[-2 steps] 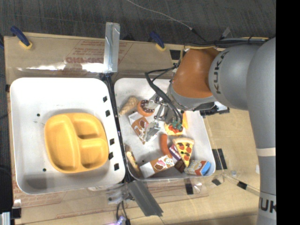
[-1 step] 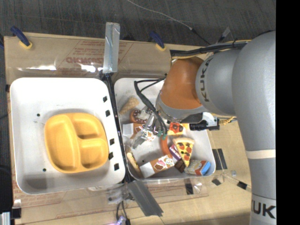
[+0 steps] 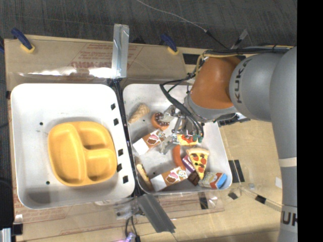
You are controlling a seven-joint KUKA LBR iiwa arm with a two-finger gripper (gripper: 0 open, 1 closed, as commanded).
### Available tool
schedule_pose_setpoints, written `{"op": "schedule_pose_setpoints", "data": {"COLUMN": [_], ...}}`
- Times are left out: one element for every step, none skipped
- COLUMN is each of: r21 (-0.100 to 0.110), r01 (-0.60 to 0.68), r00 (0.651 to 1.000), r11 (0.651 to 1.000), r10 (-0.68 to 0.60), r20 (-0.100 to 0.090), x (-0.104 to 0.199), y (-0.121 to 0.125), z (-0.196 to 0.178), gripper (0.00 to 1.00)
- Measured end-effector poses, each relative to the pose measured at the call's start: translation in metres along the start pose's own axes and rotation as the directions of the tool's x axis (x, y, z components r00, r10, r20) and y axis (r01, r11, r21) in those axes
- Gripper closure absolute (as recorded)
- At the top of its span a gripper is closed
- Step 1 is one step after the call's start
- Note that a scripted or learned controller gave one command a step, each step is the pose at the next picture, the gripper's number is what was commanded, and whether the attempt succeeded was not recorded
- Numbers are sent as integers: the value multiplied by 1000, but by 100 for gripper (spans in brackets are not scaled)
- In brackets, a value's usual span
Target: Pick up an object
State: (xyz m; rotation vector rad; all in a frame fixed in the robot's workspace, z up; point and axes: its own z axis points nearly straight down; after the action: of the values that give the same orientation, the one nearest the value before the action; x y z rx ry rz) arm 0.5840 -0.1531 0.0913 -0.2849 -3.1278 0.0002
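Yellow moulded plastic forms the compartmented tray (image 3: 81,153) lying in the left bin (image 3: 22,105), its glossy, rounded wells bare. The right bin (image 3: 222,150) holds a loose heap of toy food: a tan bread-like piece (image 3: 138,113) near the upper left, a round doughnut (image 3: 160,119) with dark icing, a reddish sausage (image 3: 176,157), a pizza slice (image 3: 199,160) with red spots, and several small printed cartons, one (image 3: 151,140) at the heap's left and another (image 3: 171,177) near the bin's lower wall. The gripper (image 3: 174,135) hangs low over the middle of this heap, just beside the doughnut and above the sausage; whether it is spread or closed cannot be told, and nothing is visibly caught in it. Judged by appearance, the pieces are light, rigid, smooth plastic and thin card, so they are likely to slide or tip when nudged. The sausage, lying nearest the tool, looks the handiest target: a grasp across its narrow width at mid-length should seat best, since its rounded ends would squirt out. The flat cartons and pizza slice offer little edge to pinch from above.
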Motion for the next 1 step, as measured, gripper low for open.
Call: {"op": "schedule_pose_setpoints", "data": {"r21": [-1], "r01": [-167], "r00": [986], "r11": [986], "r10": [167], "r20": [-1], "x": [42], "y": [4], "z": [1], "gripper": [0]}}
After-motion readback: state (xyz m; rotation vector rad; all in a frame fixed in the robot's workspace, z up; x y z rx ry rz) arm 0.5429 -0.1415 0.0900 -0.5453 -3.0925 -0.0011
